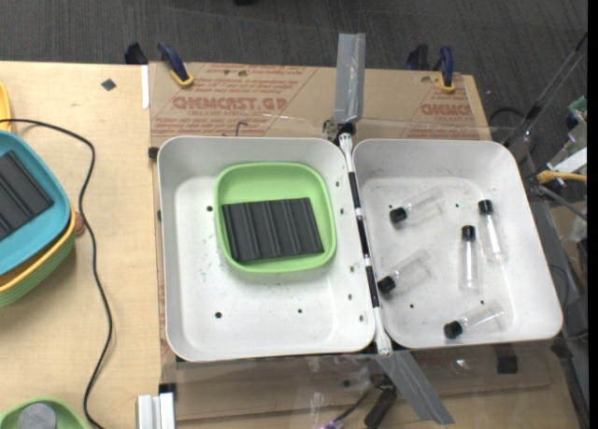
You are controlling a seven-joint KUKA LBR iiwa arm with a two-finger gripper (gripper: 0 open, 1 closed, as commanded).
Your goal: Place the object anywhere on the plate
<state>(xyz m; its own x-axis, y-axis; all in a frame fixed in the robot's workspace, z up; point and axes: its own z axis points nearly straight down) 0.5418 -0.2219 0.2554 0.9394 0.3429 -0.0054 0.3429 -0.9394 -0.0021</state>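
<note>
Vials [467,254] lie scattered in the right bin [523,175], well apart from the green plate [273,184]. Better to choose a separate one, like the vial at the front [475,321]. Gripper state I cannot tell.

Green plate [274,184] with dark ribbed insert [273,230] in left bin [187,306]; five clear black-capped vials [467,254] in right bin [523,184].
</note>
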